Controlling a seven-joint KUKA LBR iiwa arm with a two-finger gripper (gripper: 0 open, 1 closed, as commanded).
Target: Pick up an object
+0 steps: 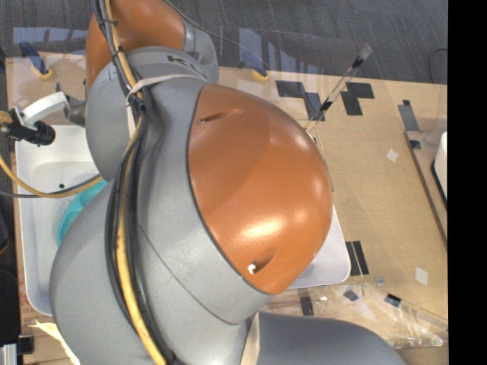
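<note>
Arm (228, 204) grey with orange shells, covers most of left bin (30, 226). Teal object (74, 213) partly visible at arm's edge inside left bin; shape unclear. Claw state: cannot tell. Cardboard-topped table (380, 181) right.

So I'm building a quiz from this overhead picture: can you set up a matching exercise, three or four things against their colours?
Things:
1. arm's big rounded cover
2. bin
3. object beside the arm in the left bin
4. bench top

Colours:
A. white
B. tan, like cardboard
C. orange
D. teal

Pairs: 1-C, 2-A, 3-D, 4-B
</note>
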